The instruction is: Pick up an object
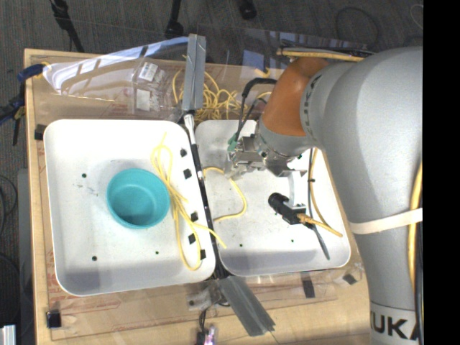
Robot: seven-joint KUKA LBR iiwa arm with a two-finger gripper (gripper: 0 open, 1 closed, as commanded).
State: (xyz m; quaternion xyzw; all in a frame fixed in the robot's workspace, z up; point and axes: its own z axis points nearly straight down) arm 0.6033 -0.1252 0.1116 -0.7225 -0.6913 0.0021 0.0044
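Teal bowl (139,198), the one loose object suited to a pick, standing upright with its mouth up near the middle of the left bin (65,192). It is round, smooth-walled and of one even colour, with a thick rounded lip and a faintly glossy inside. The gripper (241,158) is to the bowl's right and a little farther back, across the joined rims and low over the floor of the right bin (266,244); bowl and gripper are well apart, and nothing is seen held. Its metal parts are seen against the wrist, so how wide the gripper stands cannot be told. The grey arm (363,142), smooth and rounded, with its orange band (287,100), fills the space farther right of the bowl. A thin yellow cord (176,196) loops just beside the bowl's right side, crosses the joined rims, which carry small black clips (188,172), and curls on into the right bin below the gripper. Both bins are shallow, white and matt, with rounded corners and a few small dark dots on their floors. Behind the bowl, a crumpled clear plastic sheet (133,77) lies on the wooden bench (108,309).
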